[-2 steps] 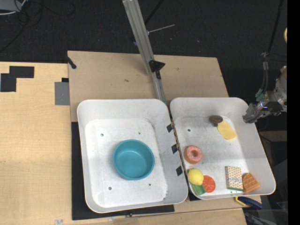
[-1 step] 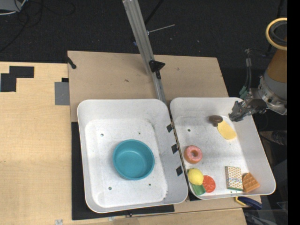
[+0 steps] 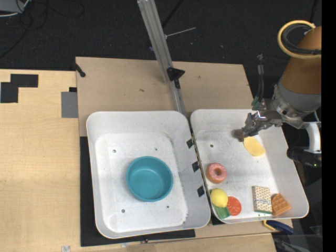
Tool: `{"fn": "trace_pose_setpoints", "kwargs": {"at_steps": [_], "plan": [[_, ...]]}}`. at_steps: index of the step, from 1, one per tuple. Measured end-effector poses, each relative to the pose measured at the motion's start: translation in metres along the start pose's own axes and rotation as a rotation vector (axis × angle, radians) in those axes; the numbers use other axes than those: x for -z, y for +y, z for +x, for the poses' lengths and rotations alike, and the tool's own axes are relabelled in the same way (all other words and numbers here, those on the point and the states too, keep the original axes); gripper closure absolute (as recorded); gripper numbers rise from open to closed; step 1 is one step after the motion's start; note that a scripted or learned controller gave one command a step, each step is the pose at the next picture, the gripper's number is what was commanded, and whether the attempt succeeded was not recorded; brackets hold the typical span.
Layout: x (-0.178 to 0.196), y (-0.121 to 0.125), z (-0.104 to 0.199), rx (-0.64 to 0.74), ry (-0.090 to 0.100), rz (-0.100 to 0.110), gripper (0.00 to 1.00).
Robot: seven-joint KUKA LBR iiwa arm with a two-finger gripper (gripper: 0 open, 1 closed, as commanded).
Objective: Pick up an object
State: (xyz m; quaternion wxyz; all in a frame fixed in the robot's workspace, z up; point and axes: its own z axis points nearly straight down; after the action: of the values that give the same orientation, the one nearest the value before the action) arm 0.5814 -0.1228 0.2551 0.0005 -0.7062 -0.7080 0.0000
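Observation:
My gripper (image 3: 250,129) hangs over the far part of the right bin (image 3: 231,125), on the grey arm with its orange band coming in from the right. A flat yellow piece (image 3: 254,147) lies just below and in front of it; I cannot tell whether the two touch. Nearer the front of the same bin sit a pink donut (image 3: 216,172), a yellow lemon (image 3: 219,197), a red tomato (image 3: 234,206), a beige patterned block (image 3: 261,198) and an orange waffle-like piece (image 3: 280,205). A small green item (image 3: 223,212) pokes out under the lemon.
The left bin (image 3: 105,135) holds a teal bowl (image 3: 149,178). A slanted metal rail (image 3: 160,46) runs down to the divide between the bins. Black clips (image 3: 194,166) line that divide. Bare bin floor lies left of the gripper.

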Motion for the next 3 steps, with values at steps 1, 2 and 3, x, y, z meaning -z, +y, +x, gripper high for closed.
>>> {"fn": "trace_pose_setpoints", "kwargs": {"at_steps": [1, 2, 3], "plan": [[-0.006, 0.013, 0.046, 0.001, 0.0, 0.0, 1.0], [-0.022, 0.015, 0.096, 0.001, 0.0, 0.001, 1.0], [-0.015, 0.013, 0.143, 0.001, 0.0, 0.0, 1.0]]}}
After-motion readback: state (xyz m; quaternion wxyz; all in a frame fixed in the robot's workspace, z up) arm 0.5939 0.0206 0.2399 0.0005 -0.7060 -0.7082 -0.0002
